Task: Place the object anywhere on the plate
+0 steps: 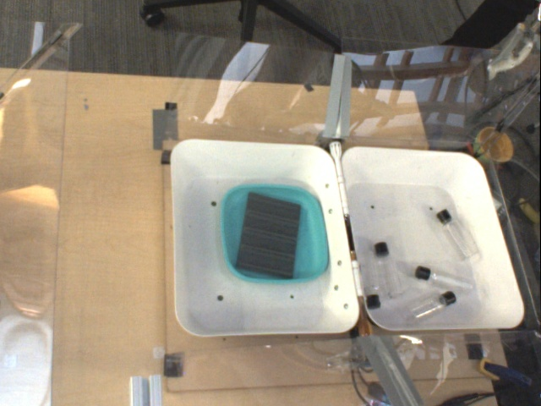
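Lying flat at the middle of the teal plate (pixel 314 245): the dark ribbed block (pixel 269 235), long side running up and down the frame, tilted slightly, every edge inside the plate's rim. Plate itself seated in the left bin (pixel 194 252), roughly central, apart from the walls on every side.

In the right bin (pixel 406 184), alongside: a scatter of clear vials with black caps (pixel 422 272), some lying on their sides toward the near corner, one (pixel 443 216) further back. Both bins set edge to edge on the pale wooden desk (pixel 93 227), behind clear sheeting; the foot of an office chair (pixel 245 7) on the carpet beyond.

Judged from this layout, with the block taken as the task's object: placing step apparently complete, block resting on the plate with nothing touching it. Little left to call for beyond keeping clear of the left bin, so as not to nudge block or plate. Should a vial be the intended object instead, then a pick from the right bin and a carry across the shared wall, with a set-down on the bare teal beside the block.
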Available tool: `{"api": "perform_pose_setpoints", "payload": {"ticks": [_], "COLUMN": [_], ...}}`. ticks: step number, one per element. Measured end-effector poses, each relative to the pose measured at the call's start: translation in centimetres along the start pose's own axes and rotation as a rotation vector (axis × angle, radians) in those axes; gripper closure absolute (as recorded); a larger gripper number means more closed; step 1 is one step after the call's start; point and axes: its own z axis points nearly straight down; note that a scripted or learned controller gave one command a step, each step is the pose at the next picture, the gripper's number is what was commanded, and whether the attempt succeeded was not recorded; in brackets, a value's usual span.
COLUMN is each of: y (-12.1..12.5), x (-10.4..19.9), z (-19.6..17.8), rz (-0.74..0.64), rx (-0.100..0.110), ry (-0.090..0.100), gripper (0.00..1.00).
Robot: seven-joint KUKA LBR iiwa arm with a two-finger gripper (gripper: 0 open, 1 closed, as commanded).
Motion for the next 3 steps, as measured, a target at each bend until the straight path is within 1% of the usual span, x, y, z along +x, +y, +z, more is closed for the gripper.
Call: {"api": "perform_pose_setpoints", "payload": {"ticks": [1,2,3], "y": [-2.6,-7.2,-11.9], "x": [-1.6,-3.9,-6.8], "z": [0.1,0.0,-0.1], "rz": [0.257,0.477,0.64], "rx": [0.003,0.003,0.002], "ry": [-0.001,-0.001,-0.001], "gripper": [0.0,0.0,0.0]}}
